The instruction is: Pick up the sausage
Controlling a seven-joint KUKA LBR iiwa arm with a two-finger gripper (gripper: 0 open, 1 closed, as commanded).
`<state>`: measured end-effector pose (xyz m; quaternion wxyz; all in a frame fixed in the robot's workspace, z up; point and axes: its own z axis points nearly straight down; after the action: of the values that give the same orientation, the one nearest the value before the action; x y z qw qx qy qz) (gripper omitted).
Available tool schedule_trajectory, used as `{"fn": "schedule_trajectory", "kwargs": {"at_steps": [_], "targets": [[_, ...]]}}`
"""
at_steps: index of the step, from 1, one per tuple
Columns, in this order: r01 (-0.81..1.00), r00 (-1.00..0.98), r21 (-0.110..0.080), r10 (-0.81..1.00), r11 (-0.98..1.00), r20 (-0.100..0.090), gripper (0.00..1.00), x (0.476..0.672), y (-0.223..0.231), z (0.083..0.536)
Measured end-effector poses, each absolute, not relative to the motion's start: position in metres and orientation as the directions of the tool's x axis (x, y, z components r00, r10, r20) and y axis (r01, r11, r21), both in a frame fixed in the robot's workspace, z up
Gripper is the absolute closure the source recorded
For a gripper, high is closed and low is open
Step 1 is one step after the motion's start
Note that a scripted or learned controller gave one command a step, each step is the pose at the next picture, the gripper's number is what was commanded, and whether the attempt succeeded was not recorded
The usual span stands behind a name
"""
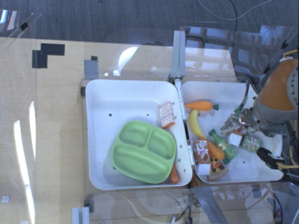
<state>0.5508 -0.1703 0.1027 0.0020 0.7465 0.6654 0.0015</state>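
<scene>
Jaws unreadable from this angle: whether the gripper [237,123] is clenched or released cannot be told as it hangs over the right bin [261,174], with the grey, orange-banded arm [280,93] reaching in from the right.

Nearest the camera, at that bin's front edge, a toy pizza slice [217,168] lies tucked against a small red-and-white carton [201,152]. Across the divider, in the left bin [100,125], the sausage [174,174] sits in the front right corner. It shows as an orange-brown stub partly hidden beneath the rim of a green divided plate [144,150], well apart from the gripper. The plate lies at a slant and takes up much of the left bin's front half.

Farther back in the right bin, an orange cone-shaped piece [215,150] lies against a green bottle [223,143] resting on its side. A green-and-white can [250,143] lies just beside the gripper, toward the bin's right. A yellow banana [195,124] runs along the divider wall. Level with it in the left bin, a small red-and-white packet [166,115] rests near the plate's far edge.

Farthest back, a carrot [200,105] with a green top lies across the right bin's rear left, its tip pointing at the divider.
</scene>
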Motion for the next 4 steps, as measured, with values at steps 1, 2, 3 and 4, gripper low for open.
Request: {"fn": "schedule_trajectory", "kwargs": {"at_steps": [1, 2, 3, 4], "targets": [[0.996, -0.085, 0.028, 0.996, 0.085, -0.01, 0.0, 0.557, -0.092, 0.095], [0.999, 0.052, 0.012, 0.999, -0.052, 0.0, 0.0, 0.592, -0.122, 0.089], [1.0, -0.003, 0.011, 1.0, 0.004, -0.005, 0.0, 0.564, -0.181, 0.089], [0.999, 0.035, 0.015, 0.999, -0.035, 0.0, 0.0, 0.559, -0.103, 0.09]]}}
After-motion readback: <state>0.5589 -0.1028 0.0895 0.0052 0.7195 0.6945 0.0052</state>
